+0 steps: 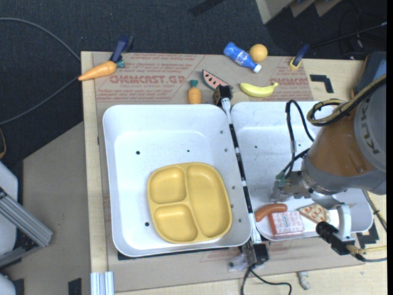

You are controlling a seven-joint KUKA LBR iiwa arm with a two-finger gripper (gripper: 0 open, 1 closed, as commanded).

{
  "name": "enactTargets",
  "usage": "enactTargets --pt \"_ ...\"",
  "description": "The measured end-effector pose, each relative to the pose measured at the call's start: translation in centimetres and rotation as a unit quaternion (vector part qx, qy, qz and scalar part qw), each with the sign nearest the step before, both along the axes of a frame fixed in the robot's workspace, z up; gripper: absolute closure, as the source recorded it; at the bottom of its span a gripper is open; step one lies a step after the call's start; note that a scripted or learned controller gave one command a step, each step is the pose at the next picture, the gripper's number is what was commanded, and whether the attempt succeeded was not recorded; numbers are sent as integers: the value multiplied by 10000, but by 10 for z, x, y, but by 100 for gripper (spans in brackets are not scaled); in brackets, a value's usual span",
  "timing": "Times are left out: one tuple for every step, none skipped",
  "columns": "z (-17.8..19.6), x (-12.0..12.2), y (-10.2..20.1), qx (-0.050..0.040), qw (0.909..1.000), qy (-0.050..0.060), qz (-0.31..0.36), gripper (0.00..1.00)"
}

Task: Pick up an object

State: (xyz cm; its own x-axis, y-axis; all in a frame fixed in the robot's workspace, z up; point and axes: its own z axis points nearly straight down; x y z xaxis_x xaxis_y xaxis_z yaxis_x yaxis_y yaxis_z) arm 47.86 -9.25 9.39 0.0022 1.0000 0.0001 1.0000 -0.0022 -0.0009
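Sausage [271, 211] and pink packet [287, 224] lie at the right bin's [264, 128] six o'clock; hand [288, 186] hovers above, grip unreadable. Approach step: descend onto sausage next.

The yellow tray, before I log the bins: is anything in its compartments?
Empty. The yellow tray lies flat in the left bin, and all three compartments show bare yellow.
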Motion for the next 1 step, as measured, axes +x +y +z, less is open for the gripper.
enactTargets --pt "0 0 0 0 10000 1 4 0"
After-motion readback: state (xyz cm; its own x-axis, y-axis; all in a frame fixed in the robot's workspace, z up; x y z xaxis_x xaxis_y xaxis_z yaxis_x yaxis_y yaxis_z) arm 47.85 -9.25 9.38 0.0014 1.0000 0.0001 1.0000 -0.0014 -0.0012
